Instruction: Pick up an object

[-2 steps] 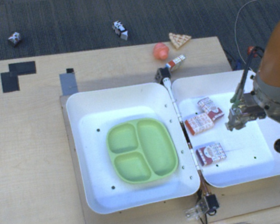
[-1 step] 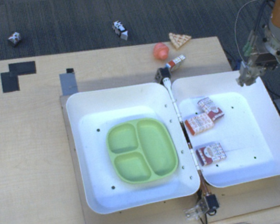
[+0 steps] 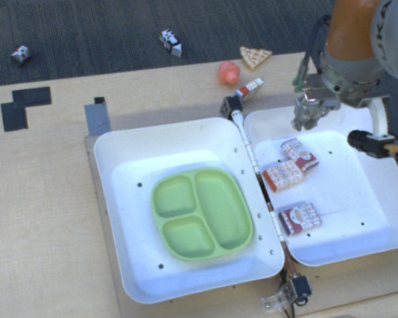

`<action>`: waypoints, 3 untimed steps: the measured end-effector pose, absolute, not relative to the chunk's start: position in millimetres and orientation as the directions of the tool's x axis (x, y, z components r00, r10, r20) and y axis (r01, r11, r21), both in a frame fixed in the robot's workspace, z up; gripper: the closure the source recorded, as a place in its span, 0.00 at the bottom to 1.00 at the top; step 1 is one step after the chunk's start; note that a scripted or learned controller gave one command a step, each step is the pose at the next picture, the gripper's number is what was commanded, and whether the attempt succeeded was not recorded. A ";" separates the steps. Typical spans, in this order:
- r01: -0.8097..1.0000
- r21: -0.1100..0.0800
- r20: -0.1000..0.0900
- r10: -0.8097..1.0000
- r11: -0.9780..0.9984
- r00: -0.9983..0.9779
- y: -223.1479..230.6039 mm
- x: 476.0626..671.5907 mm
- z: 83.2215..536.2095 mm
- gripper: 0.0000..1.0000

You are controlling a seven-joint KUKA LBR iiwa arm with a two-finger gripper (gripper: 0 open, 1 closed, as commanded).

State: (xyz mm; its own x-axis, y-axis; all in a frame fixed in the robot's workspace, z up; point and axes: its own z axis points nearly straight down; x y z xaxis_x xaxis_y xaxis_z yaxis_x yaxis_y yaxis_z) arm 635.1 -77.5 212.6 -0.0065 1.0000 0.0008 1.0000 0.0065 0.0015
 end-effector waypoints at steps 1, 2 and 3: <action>1.000 0.003 -0.001 1.000 0.002 -0.002 -126.1 581.0 215.6 1.00; 1.000 0.003 -0.001 1.000 0.003 -0.003 -166.2 506.0 234.1 1.00; 1.000 0.003 0.000 1.000 0.004 -0.004 -104.0 487.4 235.1 1.00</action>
State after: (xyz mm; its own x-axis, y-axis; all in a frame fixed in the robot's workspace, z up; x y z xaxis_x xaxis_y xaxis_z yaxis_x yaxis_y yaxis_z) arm 487.4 -104.0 235.1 -0.0041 1.0000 0.0003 1.0000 0.0041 0.0028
